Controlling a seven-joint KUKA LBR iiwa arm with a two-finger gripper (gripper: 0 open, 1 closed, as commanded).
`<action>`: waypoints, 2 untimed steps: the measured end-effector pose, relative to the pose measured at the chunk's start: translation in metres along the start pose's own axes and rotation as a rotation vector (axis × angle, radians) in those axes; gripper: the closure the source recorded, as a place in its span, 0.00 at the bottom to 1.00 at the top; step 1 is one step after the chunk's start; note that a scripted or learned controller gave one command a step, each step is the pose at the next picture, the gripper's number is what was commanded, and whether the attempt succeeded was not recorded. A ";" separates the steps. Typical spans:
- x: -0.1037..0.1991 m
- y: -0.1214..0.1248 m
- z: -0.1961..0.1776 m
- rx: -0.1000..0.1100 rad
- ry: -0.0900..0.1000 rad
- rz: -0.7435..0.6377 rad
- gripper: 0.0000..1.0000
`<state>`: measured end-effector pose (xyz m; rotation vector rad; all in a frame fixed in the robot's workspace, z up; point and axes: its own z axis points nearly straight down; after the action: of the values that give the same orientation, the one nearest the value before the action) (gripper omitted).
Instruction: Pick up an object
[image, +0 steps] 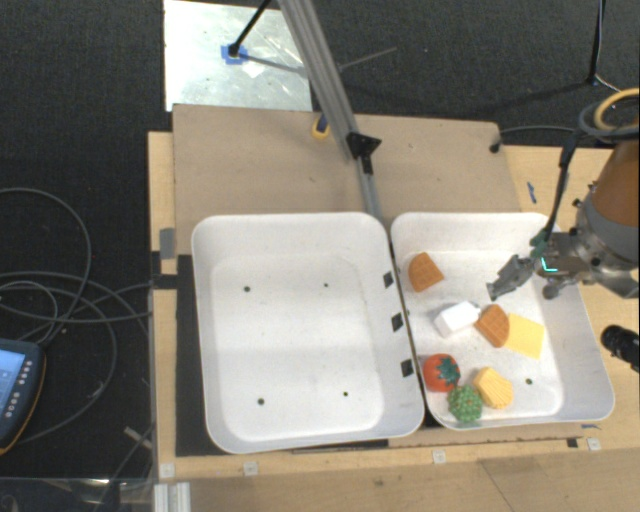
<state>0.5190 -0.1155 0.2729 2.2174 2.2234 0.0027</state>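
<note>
The right bin (470, 232) holds several toy foods: an orange piece (425, 271), a white block (456, 318), a brown-orange piece (492, 325) touching a yellow wedge (527, 337), a red tomato (440, 372), a green broccoli (464, 403) and a yellow corn piece (493, 388). My gripper (528, 286) reaches in from the right and hangs over the bin's right half, just above the brown-orange piece and the wedge. It is open, with nothing between its fingers (505, 279).
The left bin (290, 330) lies beside the right one. A grey pole (335, 85) slants across the back of the bench. Cables and a tablet (15, 385) lie on the floor at the left.
</note>
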 end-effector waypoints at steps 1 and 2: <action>-0.006 0.006 0.047 0.006 0.001 0.003 0.00; -0.002 0.010 0.090 0.005 0.001 0.002 0.00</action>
<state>0.5290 -0.1173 0.1828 2.2229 2.2244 -0.0020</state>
